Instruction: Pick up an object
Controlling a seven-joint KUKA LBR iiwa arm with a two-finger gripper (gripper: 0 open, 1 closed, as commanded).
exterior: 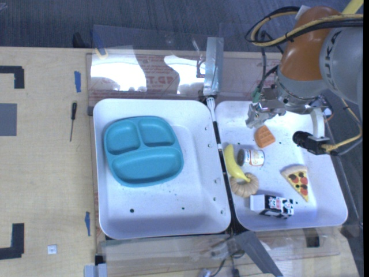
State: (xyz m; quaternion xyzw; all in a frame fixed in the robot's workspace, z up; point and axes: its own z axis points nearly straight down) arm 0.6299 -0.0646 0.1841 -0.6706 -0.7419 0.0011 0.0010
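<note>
My gripper (256,115) hangs over the back left part of the right bin (328,212). Just below it in the view is a small orange piece (264,136); I cannot tell whether it touches the gripper or lies on the bin floor. A yellow banana (232,159) lies along the bin's left wall, with a small silver can (254,157) on its side right of it. A tan ring-shaped pastry (244,185) sits at the banana's near end. A pizza slice (298,182) lies at the right, and a black-and-white carton (274,205) near the front.
The left bin (190,212) holds a blue divided plate (143,149). A metal divider post (213,68) stands behind the seam between the bins. Cables and a black fitting (308,140) hang from the arm over the right bin's back right.
</note>
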